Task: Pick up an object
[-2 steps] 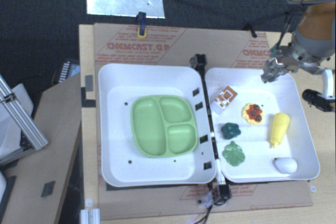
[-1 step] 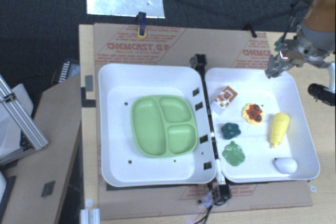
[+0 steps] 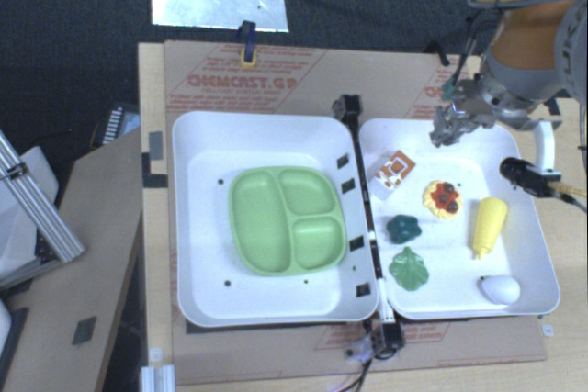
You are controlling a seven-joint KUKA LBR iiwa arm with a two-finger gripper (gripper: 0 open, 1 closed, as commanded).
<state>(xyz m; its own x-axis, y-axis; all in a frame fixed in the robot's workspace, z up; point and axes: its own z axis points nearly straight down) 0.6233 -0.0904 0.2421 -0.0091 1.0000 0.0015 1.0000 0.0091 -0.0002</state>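
While your gripper [image 3: 444,135] hangs over the right bin's [image 3: 542,285] far edge, you cannot tell its jaw state.

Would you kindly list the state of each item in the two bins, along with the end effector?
end effector: above the right bin's back edge, nothing visibly held
green divided plate: flat in the left bin
white and orange box: lying tilted
pizza toy: lying flat
yellow bottle: on its side
dark green toy: resting on the bin floor
light green leaf toy: lying flat
white egg: near the front right corner
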